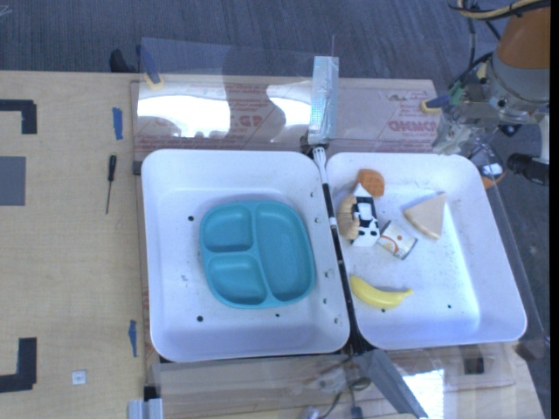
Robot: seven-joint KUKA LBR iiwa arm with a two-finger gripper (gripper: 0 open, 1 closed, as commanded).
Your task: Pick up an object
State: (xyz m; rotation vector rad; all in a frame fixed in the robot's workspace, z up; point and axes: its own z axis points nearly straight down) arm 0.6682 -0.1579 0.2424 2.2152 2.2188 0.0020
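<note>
Camera view
Arm: grey with an orange band, coming in at the top right, above the far right corner of the right bin (502, 308).
Gripper (461, 129): hangs over the far rim of the right bin, near its far right corner; nothing shows between its fingers, and whether they are spread or pressed together I cannot tell from this slant.
Objects to pick: all lie in the right bin, gathered toward its left wall.
Banana (379, 293): nearest the front edge, left of the bin's middle, long axis running roughly left to right with a slight curve.
Wedge (426, 216): pale tan, in the middle of the far half, pointed end toward the far right corner; it looks the closest thing to the gripper.
Orange piece (371, 182): by the left wall near the far edge.
Black-and-white toy (364, 217): just below the orange piece, touching a brown piece at the left wall.
Small can (399, 241): just beside the toy, tilted, between the toy and the wedge.
Left bin (166, 190): carries a blue divided plate (258, 253) at its middle.
Key relation: every object lies toward the front and left of the gripper; the move probably calls for travel inward from the far right corner, then down.
</note>
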